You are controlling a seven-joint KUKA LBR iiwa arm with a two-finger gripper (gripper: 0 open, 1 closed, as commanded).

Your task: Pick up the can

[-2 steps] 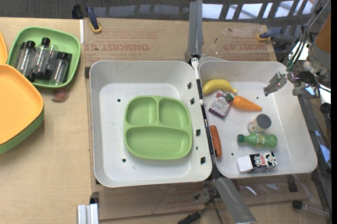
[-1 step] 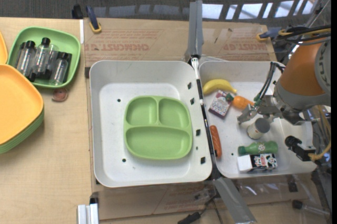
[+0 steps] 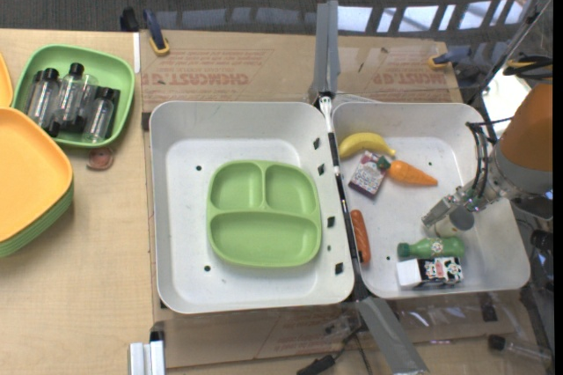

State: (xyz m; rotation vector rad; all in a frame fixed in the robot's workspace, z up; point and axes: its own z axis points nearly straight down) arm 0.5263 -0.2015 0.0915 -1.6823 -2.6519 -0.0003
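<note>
Camera view looks down on me reaching in from the right, my two-finger gripper [image 3: 442, 217] low over the right-hand shallow white bin [image 3: 493, 276], near its right wall. Whether my jaws are apart or together I cannot tell; the tip is small and blurred. The can I cannot pick out for certain: a small grey rounded metal shape [image 3: 460, 220] sits right at my tip, and it may be the can or part of me.

Just below my tip a green plastic bottle [image 3: 429, 248] lies on its side, touching a black-and-white carton [image 3: 431, 272]. Further up the bin are an orange carrot [image 3: 410, 173], a small purple box [image 3: 369, 175] and a yellow banana [image 3: 364, 143]. A red sausage [image 3: 360, 236] lies by the left wall. The left-hand white bin [image 3: 176, 215] holds a green divided plastic plate [image 3: 262, 215].
</note>
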